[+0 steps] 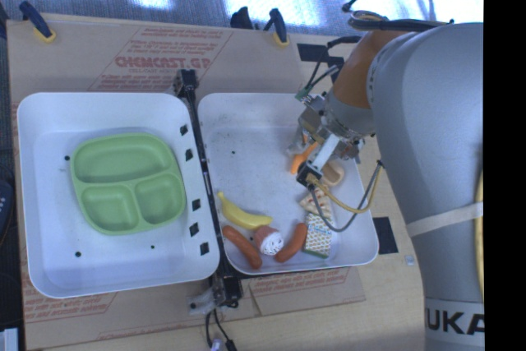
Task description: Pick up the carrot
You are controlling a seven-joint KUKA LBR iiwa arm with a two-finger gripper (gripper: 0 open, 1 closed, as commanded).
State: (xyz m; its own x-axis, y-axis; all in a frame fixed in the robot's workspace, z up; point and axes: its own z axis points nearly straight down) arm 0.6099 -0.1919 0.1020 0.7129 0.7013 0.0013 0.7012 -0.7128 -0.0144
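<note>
Cardboard covers the bench beneath two white bins. In the right bin, toward its right wall, the carrot sits right against the gripper (open or closed, I cannot tell). A good pick probably means centring over the carrot, closing firmly, then lifting straight up.
</note>
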